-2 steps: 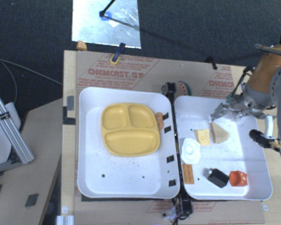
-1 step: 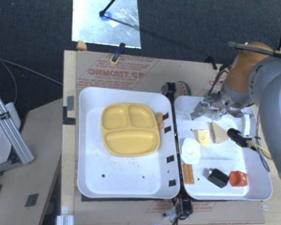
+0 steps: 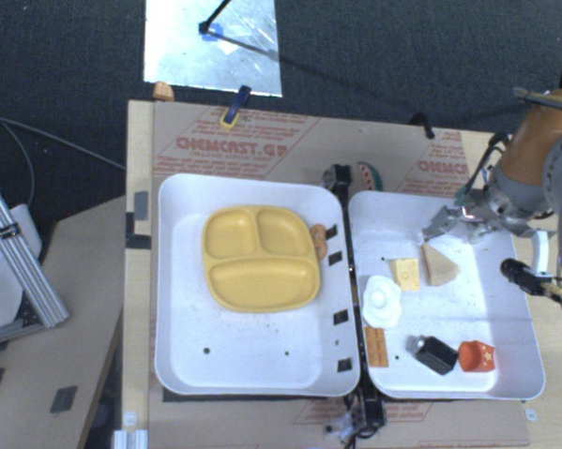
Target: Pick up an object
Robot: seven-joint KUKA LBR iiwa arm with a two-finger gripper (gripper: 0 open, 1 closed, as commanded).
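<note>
My gripper (image 3: pixel 463 227) hangs over the back of the right bin (image 3: pixel 511 320), open, with nothing between its fingers. A tan wedge (image 3: pixel 438 267) lies just in front of it, apart from the fingers. Beside the wedge sits a small yellow cube (image 3: pixel 405 273). A white egg-shaped piece (image 3: pixel 382 301) lies nearer the bin's left wall. Towards the front are a black block (image 3: pixel 434 355) and a red piece (image 3: pixel 477 356), side by side. A thin tan strip (image 3: pixel 376 346) lies along the left wall.
The left bin (image 3: pixel 176 345) holds a yellow divided plate (image 3: pixel 259 258), with a small brown piece (image 3: pixel 318 240) by its right rim. The grey arm with its orange band (image 3: pixel 539 148) comes in from the right. A metal stand (image 3: pixel 16 261) stands far left.
</note>
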